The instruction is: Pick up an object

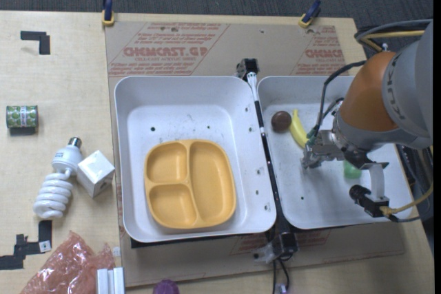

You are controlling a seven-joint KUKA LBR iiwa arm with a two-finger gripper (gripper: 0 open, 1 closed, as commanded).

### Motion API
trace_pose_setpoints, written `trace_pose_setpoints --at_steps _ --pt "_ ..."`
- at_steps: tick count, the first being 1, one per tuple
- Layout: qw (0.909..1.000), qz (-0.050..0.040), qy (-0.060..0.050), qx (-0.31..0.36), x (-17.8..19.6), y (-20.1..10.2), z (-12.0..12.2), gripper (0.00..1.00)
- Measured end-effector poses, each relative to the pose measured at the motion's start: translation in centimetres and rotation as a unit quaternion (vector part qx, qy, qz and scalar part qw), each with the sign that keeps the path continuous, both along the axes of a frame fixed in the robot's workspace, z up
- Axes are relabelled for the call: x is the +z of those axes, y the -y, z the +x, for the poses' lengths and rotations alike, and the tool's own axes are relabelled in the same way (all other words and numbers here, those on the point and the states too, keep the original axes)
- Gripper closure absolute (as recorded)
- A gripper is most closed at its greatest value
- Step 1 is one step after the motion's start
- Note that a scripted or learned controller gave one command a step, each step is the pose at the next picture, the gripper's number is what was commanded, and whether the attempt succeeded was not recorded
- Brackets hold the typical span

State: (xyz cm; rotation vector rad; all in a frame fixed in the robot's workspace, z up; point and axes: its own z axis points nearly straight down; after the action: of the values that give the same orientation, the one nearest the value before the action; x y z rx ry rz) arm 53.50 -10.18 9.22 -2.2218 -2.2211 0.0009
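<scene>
In the right bin [324, 213] lie a brown ball [280, 121], a yellow banana-shaped piece [298, 129] and a green object [353, 169] partly hidden under the arm. My gripper [311, 156] is low inside this bin, just below and right of the yellow piece and left of the green one. Nothing is visibly held. The grey arm with its orange band [372, 96] covers the bin's right side.
The left bin [131, 107] holds a yellow divided plate [191, 184]. On the bench to the left lie a spiral light bulb [56, 179], a white cube [96, 172], a green can [22, 118] and a red mesh bag [65, 268].
</scene>
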Motion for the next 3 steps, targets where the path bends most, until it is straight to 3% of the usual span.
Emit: trace_pose_setpoints --at_steps 1,2,3 --pt "1.0 0.0004 -0.001 -0.001 0.3 -0.5 -2.0 0.0" --pt "1.0 -0.0002 0.001 0.001 0.0 0.5 1.7 0.0" --pt "1.0 0.0003 0.0 -0.001 0.0 0.0 -3.3 0.0"
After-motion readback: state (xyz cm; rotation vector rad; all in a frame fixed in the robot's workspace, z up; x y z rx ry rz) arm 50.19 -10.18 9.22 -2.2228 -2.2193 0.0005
